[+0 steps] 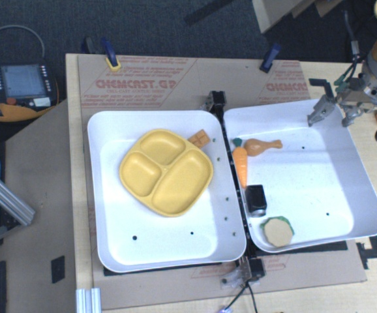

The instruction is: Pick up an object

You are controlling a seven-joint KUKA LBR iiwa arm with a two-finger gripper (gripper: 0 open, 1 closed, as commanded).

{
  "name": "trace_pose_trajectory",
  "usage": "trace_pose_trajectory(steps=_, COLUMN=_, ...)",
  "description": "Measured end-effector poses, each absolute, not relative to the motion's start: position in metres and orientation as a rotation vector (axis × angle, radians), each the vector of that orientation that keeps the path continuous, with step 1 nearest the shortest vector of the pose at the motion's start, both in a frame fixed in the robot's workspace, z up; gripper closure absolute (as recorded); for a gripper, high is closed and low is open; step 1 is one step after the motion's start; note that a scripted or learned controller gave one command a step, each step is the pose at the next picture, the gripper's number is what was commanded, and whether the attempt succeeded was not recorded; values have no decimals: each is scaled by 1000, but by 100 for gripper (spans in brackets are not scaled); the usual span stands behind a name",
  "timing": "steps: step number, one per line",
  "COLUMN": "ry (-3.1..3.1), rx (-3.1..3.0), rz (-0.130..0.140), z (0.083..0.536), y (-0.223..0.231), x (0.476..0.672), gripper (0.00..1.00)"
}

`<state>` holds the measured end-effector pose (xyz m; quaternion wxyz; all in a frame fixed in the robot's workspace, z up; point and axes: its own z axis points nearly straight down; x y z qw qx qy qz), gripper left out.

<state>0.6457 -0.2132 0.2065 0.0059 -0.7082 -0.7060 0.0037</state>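
Along the right bin's (pixel 364 194) left wall, the graspable pieces are lying bunched: a carrot (pixel 241 163), a drumstick (pixel 261 147), a black block (pixel 256 199) and a round slice (pixel 278 231), likely having slid there. Up at the bin's far right corner, the gripper (pixel 332 113) is hovering with fingers spread, holding nothing, well apart from all of them. Across in the left bin (pixel 104 142), a yellow divided plate (pixel 165 171) is sitting with a small brown piece (pixel 199 138) touching its rim.

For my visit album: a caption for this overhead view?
Gripper open above the right bin's far edge; carrot inside, yellow plate in the left bin.
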Motion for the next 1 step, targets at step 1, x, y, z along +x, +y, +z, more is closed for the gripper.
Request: trace_pose_trajectory(steps=1, ry=-2222, rx=-2221, rz=0, z=215, y=-213, x=649, gripper=0)
